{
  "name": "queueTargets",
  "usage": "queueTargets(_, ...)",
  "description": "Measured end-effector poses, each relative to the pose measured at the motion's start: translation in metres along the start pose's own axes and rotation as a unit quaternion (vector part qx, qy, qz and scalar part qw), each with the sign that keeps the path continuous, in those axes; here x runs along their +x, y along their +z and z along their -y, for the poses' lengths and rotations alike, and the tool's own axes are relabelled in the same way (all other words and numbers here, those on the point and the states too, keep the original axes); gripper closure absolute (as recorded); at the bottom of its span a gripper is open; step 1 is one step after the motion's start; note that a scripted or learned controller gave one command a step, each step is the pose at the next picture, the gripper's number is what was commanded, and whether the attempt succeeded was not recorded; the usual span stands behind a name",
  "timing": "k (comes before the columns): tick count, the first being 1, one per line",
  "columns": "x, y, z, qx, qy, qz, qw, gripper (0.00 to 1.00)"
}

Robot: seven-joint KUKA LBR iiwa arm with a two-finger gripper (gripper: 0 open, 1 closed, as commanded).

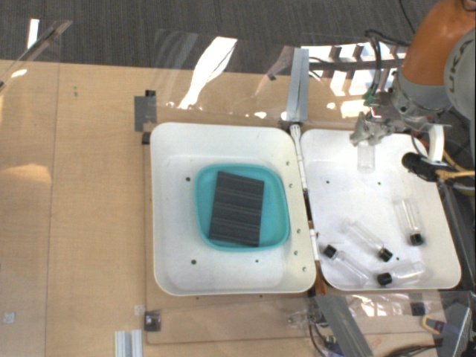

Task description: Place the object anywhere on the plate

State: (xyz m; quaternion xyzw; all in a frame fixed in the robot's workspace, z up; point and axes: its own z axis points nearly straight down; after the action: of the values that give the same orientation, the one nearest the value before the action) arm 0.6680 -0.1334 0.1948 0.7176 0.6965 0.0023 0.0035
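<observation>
You see dark block [236, 210] on teal plate [277, 207], left bin [167, 262]; gripper [366, 141] over right bin [327, 151], grip state can't tell; 4 vials [410, 222] nearby.

We see the arm [439, 47] as a rounded shell with a broad orange band over pale grey casing. Below it sits a grey metal wrist [405, 103] of stacked rings. Thin black cables [383, 54] loop beside it, and a small silvery gripper [366, 134] assembly ends the limb, its details too small to resolve.
</observation>
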Motion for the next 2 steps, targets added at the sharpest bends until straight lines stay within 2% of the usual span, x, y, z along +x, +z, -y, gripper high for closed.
queueTargets(1,0.039,0.047,0.102,0.002,0.001,-0.001,1.0,1.0)
queueTargets(2,0.106,0.008,0.127,0.001,-0.095,-0.002,0.9955,1.0)
